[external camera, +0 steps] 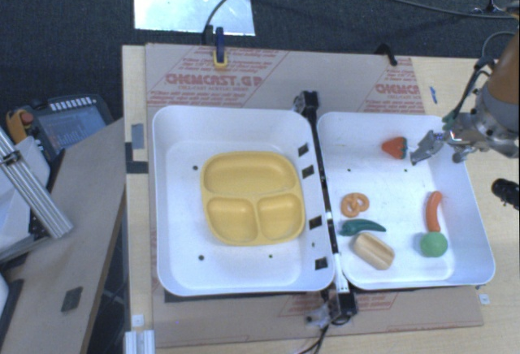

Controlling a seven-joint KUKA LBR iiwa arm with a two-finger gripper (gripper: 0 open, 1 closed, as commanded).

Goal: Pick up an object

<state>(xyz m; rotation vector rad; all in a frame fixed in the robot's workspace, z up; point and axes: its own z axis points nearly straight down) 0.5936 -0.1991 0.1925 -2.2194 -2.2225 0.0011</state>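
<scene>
The right bin point(471, 206) holds several toy foods: a red strawberry-like piece point(395, 147) at the back, an orange pretzel point(354, 203), a dark green pepper point(362, 226), a tan bread roll point(373, 251), an orange sausage point(434, 210) and a green ball point(433, 243). My gripper point(441, 153) hangs over the back right of this bin, just right of the red piece. Its fingers point(422, 151) stand open with nothing between them.
The left bin point(175, 182) carries a yellow divided tray point(248, 196). A black divider with clips point(318, 190) runs between the bins. A teach pendant point(69, 125) and an aluminium rail point(32, 190) lie on the side table at left.
</scene>
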